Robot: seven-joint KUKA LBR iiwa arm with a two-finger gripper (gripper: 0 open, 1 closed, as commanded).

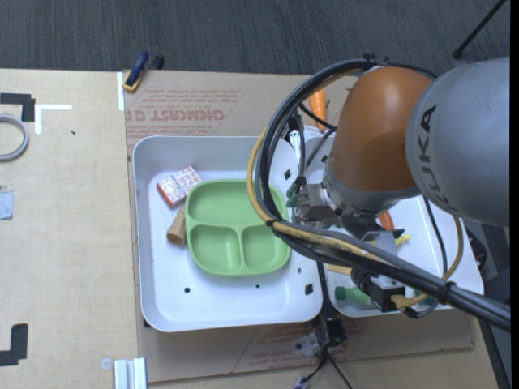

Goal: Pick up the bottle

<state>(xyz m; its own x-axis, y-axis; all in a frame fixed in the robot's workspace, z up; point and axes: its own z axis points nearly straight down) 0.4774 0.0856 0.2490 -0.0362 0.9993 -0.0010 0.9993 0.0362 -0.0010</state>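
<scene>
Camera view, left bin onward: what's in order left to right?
Small red-and-white patterned box and brown cone-shaped item at about the same position → green three-compartment plastic plate → grey arm with orange band, over the right white bin.

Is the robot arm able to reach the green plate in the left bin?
Probably yes. The green plate lies open in the left bin, nothing on top of it, and the arm hangs just beside it, over the bins' shared edge.
</scene>
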